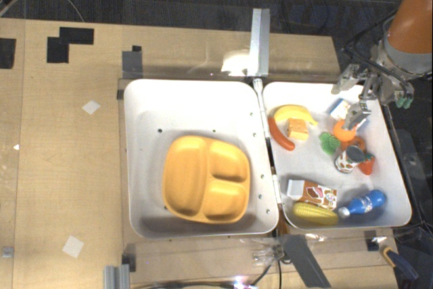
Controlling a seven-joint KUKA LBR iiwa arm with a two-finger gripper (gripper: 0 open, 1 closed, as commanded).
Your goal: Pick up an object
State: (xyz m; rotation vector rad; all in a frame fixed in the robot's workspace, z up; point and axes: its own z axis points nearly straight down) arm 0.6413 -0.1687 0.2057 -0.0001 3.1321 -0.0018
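- grey hand (356, 113) sits low over the right bin (399, 166), directly above an orange toy (344, 132); whether its grip is apart or together cannot be told.
- best practice, as a judgement: centre on that one toy, keeping off the green piece (329, 143) just beside.
- yellow tray (205, 178) lies in the left bin (145, 145), well apart.

Light wooden worktop (61, 166) carries two shallow white bins side by side, touching along the middle: left bin (145, 145) and right bin (396, 176). Black tape marks (67, 41) sit on the worktop's far left. Small pale paper squares (90, 106) lie left of the left bin.
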